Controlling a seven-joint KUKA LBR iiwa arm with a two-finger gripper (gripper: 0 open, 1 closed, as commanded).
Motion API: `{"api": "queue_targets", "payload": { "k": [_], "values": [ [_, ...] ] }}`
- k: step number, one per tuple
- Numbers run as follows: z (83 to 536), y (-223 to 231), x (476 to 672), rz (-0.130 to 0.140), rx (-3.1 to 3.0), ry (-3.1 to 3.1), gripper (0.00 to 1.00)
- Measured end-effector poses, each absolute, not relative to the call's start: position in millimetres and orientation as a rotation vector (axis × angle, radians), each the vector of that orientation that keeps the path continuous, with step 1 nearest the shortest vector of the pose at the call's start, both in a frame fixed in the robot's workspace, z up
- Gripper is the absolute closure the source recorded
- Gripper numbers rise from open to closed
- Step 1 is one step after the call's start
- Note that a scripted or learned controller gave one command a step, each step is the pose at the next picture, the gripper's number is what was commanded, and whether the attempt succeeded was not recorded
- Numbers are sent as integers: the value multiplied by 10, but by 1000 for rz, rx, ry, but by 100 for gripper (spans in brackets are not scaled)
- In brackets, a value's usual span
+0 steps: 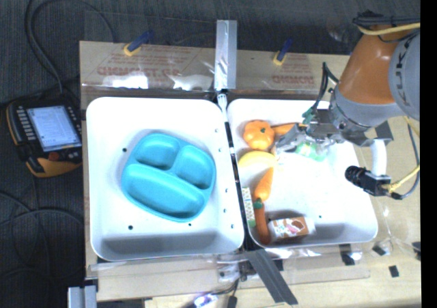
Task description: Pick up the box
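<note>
Arm: grey with an orange band (372, 71), reaching in from the right over the far part of the right bin (341, 197).
Hand (305, 137): low over the far middle of the right bin, just right of the orange fruit — whether it is spread or pressed together I cannot tell; its tips blur into a small green-and-white object (314, 151) beneath it.
Box (288, 227): small brown carton with a pale label, lying flat near the front wall of the right bin, well apart from the hand.
Orange fruit (258, 134): round, at the far left of the right bin, close to the divider.
Yellow fruit (254, 160): just in front of the orange fruit, touching or nearly so.
Carrot (263, 184): slanted, running from the yellow fruit toward the front — its lower end is near the box.
Left bin (109, 225): holds a blue sectioned tray (168, 174), tilted a little.
Off the desk, left: a handheld pendant with a screen (44, 130) on the dark floor.
</note>
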State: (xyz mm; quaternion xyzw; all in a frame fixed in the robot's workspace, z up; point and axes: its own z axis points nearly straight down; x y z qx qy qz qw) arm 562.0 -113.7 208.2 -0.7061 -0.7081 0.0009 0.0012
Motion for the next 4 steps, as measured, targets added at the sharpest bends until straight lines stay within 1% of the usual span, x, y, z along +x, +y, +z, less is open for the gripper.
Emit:
{"api": "queue_targets", "payload": {
  "k": [1, 2, 3, 4],
  "values": [
    [2873, -2059, 5494, 3, -1900, -2504, 0],
    [4099, -2158, 5258, 2, -1908, -2499, 0],
    [4193, -2146, 5274, 1, -1905, -2504, 100],
    [4344, -1840, 5029, 1, -2099, -2340, 100]
  ]
}}
